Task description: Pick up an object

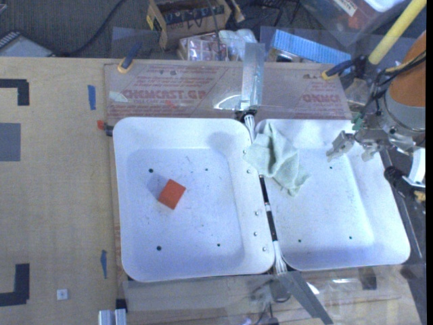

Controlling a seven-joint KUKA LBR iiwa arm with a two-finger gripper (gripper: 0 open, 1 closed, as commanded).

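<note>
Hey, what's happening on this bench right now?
A robot arm is trying to pick something out of two white bins. Its gripper sits over the far right part of the right bin, fingers apart, with nothing between them. A pale green cloth lies crumpled at that bin's left edge, draped over the divide. An orange block rests alone in the left bin. Nothing has been grasped yet.
</note>
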